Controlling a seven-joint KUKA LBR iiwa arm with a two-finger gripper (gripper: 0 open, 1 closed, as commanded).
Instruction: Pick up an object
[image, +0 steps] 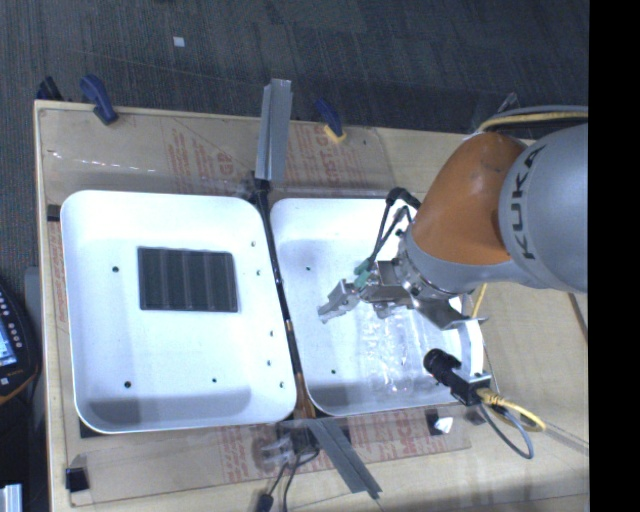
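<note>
Camera view looks down on the right bin (300, 370), where a clear, crinkled plastic object (388, 352) is hard to make out against the white floor; its edges blur into glare. Just above it hangs the gripper (340, 298), over the bin's middle, apart from the plastic or barely beside it; I cannot tell how it is set. Much of the bin is hidden by the arm (500, 215), which reads "KUKA". Farther left, the left bin (90, 300) holds a dark ribbed tray (188, 279).
</note>
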